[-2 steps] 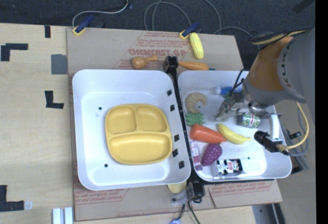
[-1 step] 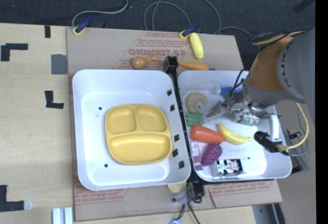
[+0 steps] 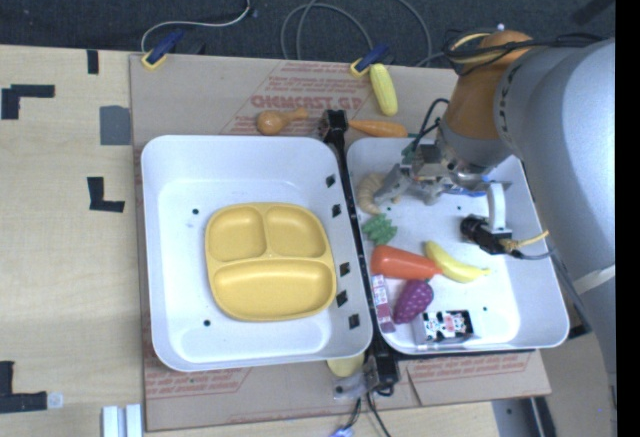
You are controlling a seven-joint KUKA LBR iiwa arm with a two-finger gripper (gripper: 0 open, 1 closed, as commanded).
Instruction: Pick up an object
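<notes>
target candidates: right bin (image 3: 540,320) holds the loose toys: one carrot (image 3: 403,263), one banana (image 3: 452,263), one grape bunch (image 3: 413,300), one green leafy piece (image 3: 379,229), one pale piece (image 3: 371,189) near the top-left corner, one small black-and-white carton (image 3: 445,325), one pink-labelled stick (image 3: 381,297) along the divider.
nearest to claw: pale piece and green leafy piece, both just beside the tool tip; probably the pick aims there, judgement only.
gripper (image 3: 398,187): low over the upper left of the right bin, pointing toward the divider. nothing visible between the fingers; how far apart they stand, cannot tell, metal blurs together at this angle.
arm: grey body and orange band (image 3: 478,105) reach in from the right, covering the bin's upper right.
left bin (image 3: 165,255): one yellow sectioned plate (image 3: 270,260), three compartments, looks like a drop-off spot.
outside bins: one corn cob (image 3: 384,90), one second carrot (image 3: 377,128), one brown wooden piece (image 3: 275,121) on the cardboard behind; likely strays, out of easy reach.
clamps: two blue-yellow clips (image 3: 160,50) at the cardboard's back edge, holding it flat.
task state: not yet picked.
</notes>
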